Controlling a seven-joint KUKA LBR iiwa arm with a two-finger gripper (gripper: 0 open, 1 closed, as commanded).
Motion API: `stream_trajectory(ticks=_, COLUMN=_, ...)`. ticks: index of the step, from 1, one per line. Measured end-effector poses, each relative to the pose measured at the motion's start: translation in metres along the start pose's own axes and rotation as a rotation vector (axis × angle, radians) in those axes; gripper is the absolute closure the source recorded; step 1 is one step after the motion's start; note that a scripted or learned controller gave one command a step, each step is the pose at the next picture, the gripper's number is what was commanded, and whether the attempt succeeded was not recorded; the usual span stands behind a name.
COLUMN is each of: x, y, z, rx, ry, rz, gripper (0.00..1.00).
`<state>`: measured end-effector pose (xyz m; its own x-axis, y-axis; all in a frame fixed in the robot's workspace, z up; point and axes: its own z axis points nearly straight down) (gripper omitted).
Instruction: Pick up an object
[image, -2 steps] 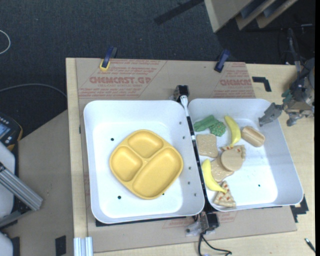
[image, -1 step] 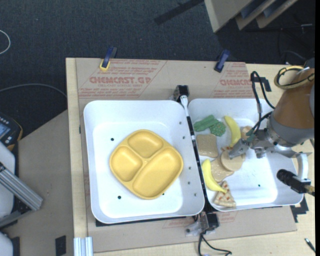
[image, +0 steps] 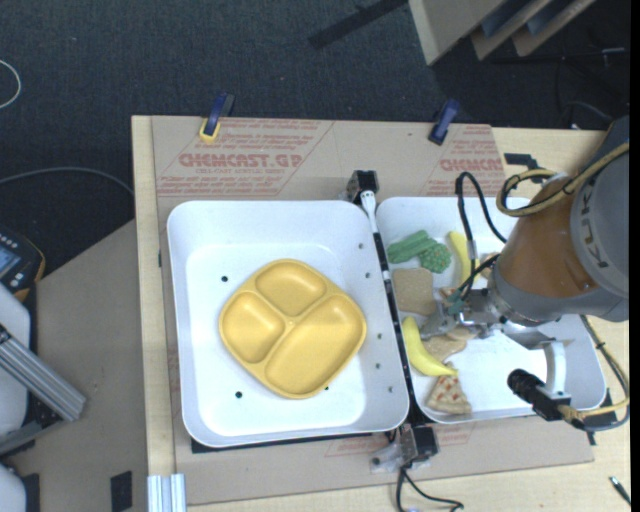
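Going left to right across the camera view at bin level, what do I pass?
Yellow divided plate in the left bin → banana at the right bin's left side → gripper → grey arm.

A yellow banana (image: 426, 353) lies curved in the right bin (image: 500, 400), near its left wall. Just below it sits a pizza slice (image: 448, 396). Toward the far end rest a green leafy piece (image: 420, 249) and a tan slab (image: 412, 290).
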<state>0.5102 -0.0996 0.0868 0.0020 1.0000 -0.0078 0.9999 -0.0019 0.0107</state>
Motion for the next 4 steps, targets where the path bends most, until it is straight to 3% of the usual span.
stream_trajectory(ticks=1, x=0.001, y=0.002, z=-0.012, rx=-0.001, ry=0.006, rz=-0.001, gripper=1.0)
stream_trajectory(ticks=2, x=0.051, y=0.037, z=-0.14, rx=-0.006, ry=0.008, rz=-0.01, gripper=1.0)
stream_trajectory(ticks=3, x=0.221, y=0.029, z=-0.075, rx=0.018, ry=0.014, rz=-0.018, gripper=1.0)
stream_trajectory(ticks=4, x=0.291, y=-0.023, z=-0.206, rx=0.002, ry=0.014, rz=-0.012, gripper=1.0)
